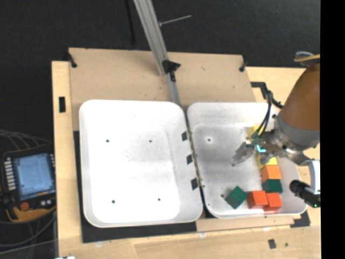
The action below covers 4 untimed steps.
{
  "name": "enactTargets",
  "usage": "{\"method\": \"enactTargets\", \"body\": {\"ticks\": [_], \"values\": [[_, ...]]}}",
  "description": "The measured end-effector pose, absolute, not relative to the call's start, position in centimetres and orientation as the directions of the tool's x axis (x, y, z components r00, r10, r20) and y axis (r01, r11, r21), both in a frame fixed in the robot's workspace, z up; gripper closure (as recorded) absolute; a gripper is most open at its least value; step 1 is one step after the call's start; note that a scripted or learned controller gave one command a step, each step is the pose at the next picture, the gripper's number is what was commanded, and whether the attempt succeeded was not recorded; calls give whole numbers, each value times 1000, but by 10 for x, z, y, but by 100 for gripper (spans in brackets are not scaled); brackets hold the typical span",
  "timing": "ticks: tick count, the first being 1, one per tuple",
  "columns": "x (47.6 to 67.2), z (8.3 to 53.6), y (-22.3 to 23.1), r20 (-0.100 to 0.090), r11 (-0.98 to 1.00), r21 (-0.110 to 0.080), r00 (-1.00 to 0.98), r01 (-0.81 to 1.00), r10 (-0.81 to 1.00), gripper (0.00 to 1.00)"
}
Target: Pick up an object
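Below tool [243, 153], apart: orange block [271, 172]; tool fingers spread, holding nothing.

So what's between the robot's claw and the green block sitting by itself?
Camera view: just bare white bin floor lies between the gripper and the lone green block. The other blocks sit off to the right of that stretch.

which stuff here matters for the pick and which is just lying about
Job in hand: gripper in the right bin; green block, orange blocks, stacked orange and green blocks, yellow piece.

Lying about: left bin, handheld screen unit, metal rail.
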State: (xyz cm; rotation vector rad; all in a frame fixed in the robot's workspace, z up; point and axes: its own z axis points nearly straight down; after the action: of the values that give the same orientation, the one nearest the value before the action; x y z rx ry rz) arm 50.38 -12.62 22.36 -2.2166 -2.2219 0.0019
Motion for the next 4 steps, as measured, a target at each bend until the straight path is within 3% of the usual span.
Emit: {"method": "enactTargets", "body": {"ticks": [1,2,4], "values": [[505,225,-127,0,-2,2,2,1000,1000,0],[501,178,-137,-1,-2,-4,2,1000,1000,0],[510,97,-144,-3,-2,2,2,1000,1000,0]]}}
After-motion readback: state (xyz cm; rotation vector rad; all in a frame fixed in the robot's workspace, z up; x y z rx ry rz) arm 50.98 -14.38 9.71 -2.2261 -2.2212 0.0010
